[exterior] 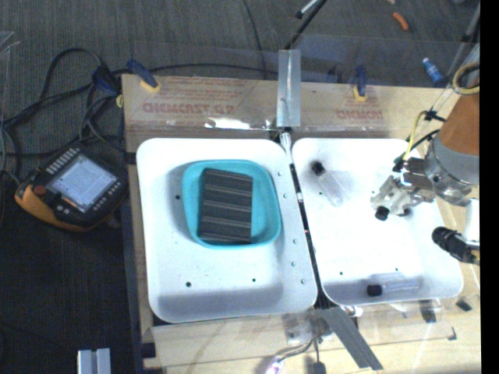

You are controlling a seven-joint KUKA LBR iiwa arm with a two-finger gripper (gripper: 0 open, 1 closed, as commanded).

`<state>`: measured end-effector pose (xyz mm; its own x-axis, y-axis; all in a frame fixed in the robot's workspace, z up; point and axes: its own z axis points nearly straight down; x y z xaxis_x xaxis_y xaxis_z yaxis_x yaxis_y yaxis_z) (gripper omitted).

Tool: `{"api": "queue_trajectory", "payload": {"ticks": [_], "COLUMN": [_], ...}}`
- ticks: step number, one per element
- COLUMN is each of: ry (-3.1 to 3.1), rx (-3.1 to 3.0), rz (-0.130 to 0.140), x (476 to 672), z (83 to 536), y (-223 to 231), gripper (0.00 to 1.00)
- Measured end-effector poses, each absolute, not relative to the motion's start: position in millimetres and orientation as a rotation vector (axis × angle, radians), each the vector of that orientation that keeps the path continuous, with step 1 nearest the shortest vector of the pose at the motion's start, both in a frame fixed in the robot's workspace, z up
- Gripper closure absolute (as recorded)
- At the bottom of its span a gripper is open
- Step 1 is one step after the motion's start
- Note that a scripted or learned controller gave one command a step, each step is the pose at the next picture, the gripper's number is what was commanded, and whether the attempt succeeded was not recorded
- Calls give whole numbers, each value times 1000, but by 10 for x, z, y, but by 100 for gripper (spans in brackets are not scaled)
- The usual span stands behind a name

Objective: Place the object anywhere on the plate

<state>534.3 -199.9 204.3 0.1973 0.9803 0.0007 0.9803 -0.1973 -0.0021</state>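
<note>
A teal square plate (269, 209) lies in the left white bin (164, 271). A dark grey ridged block (226, 205) rests flat in the plate's middle. My gripper (387, 202) hangs over the right white bin (351, 240), toward its right side, well away from the plate. Nothing shows in its grasp. A small clear bottle with a black cap (327, 181) lies on the right bin's floor, up and to the left of the gripper.
A second clear tube with a black end (394, 287) lies along the front edge of the right bin. A metal post (288, 92) stands behind the seam between the bins. A pendant controller (74, 187) sits on the floor at left.
</note>
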Motion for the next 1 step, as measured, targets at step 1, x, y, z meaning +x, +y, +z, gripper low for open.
{"api": "queue_trajectory", "payload": {"ticks": [1], "ry": [-1989], "rx": [-2429], "rz": [1], "x": [5344], "z": [2043], "y": [-1999], "gripper": [0]}}
